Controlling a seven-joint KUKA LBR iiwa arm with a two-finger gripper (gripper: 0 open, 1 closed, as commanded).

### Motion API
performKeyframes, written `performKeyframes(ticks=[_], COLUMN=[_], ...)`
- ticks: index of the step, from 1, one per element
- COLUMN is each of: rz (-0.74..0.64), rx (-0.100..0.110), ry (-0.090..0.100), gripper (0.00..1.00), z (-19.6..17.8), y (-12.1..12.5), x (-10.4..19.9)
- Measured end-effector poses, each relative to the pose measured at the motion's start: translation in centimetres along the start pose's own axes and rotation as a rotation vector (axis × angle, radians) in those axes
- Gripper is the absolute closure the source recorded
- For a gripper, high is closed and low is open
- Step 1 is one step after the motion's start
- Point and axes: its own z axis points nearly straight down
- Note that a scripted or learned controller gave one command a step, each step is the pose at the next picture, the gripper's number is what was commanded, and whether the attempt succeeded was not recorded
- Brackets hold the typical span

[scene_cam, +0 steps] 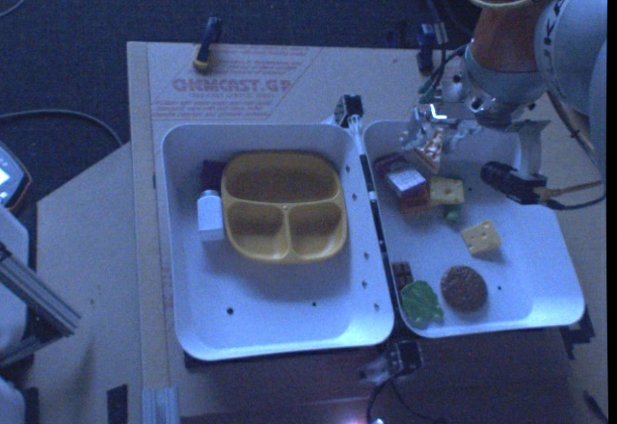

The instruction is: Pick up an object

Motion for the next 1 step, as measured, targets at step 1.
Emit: performKeyframes(ticks=[1], rz=[0.002], rx=[0.005], ry=[0.002], gripper=[1.00], z=[-0.05], y=[-0.32], x=[0.30])
